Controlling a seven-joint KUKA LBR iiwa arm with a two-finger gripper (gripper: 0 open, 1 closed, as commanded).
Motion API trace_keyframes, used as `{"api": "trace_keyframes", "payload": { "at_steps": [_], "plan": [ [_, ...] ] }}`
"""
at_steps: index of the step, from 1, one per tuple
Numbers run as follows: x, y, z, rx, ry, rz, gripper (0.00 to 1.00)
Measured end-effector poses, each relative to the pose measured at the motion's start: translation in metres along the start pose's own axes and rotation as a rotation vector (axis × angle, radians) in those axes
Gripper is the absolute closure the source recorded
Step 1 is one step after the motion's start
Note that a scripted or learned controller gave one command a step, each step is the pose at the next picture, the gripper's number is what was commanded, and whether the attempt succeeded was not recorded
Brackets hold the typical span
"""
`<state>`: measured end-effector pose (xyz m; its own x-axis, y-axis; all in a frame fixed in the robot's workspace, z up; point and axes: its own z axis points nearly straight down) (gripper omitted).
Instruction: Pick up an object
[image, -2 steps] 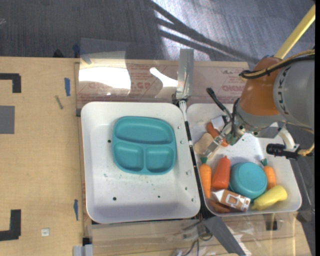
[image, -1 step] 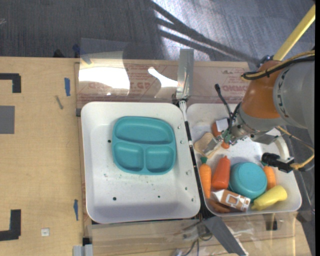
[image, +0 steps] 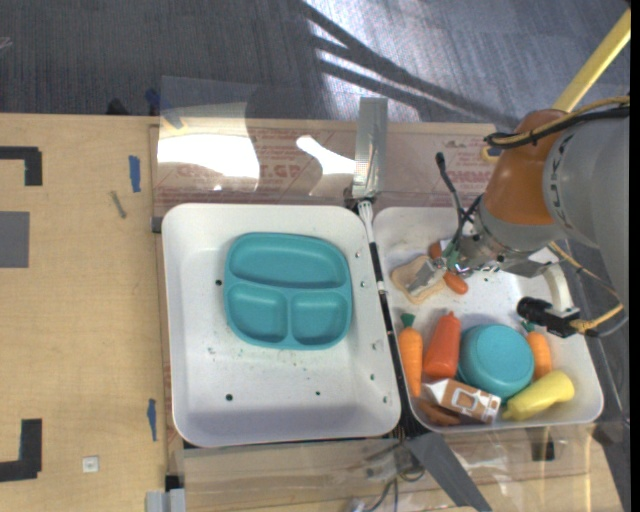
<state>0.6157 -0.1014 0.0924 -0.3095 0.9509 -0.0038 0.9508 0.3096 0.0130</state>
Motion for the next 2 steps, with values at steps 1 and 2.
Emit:
{"api": "trace_keyframes", "payload": {
  "at_steps": [1,2],
  "plan": [
    [-0.003,0.004,-0.015,-0.013,-0.012,-0.002,1.0],
    [0.037,0.043,-0.131,-0.001,-0.001,-0.046,1.0]
  ]
}}
